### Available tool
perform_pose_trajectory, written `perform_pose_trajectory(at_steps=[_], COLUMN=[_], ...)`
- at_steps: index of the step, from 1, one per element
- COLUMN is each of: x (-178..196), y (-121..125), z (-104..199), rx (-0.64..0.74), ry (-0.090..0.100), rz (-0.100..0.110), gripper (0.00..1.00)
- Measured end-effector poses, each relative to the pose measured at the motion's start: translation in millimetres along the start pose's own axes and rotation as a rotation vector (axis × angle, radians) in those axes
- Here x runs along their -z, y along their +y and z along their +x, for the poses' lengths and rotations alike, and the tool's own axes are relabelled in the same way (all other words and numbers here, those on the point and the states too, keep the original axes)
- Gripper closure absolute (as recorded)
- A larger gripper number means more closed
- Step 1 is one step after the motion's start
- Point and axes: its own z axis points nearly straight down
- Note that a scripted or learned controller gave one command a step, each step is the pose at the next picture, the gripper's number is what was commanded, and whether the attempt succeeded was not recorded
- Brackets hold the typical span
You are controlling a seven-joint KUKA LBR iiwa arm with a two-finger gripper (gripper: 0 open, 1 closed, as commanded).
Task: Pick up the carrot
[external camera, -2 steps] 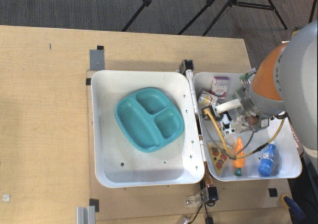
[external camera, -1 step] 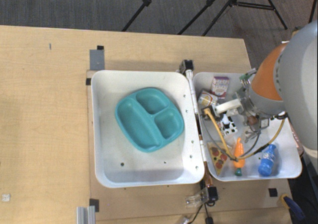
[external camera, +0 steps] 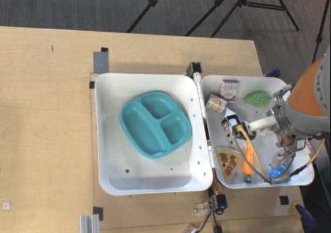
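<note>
Orange carrot [external camera: 250, 157]: lies in right bin [external camera: 305, 177], green tip toward the front rim, beside pizza slice [external camera: 228, 162]. Claw [external camera: 287, 146]: just right of carrot, apart; spread cannot be told

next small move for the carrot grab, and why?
Probably shift the gripper toward the left bin and line it up over the carrot. The carrot lies loose in the right bin beside the pizza slice, with the gripper off to its side.
</note>
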Motion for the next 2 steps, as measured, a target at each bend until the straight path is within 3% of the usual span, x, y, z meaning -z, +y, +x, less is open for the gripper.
perform_pose_trajectory(at_steps=[1, 2], x=[-47.2, 12.6], y=[-12.9, -44.8], z=[1.5, 19.2], rx=[0.0, 0.004], ry=[-0.003, 0.001], rz=[0.003, 0.001], gripper=[0.0, 0.0])
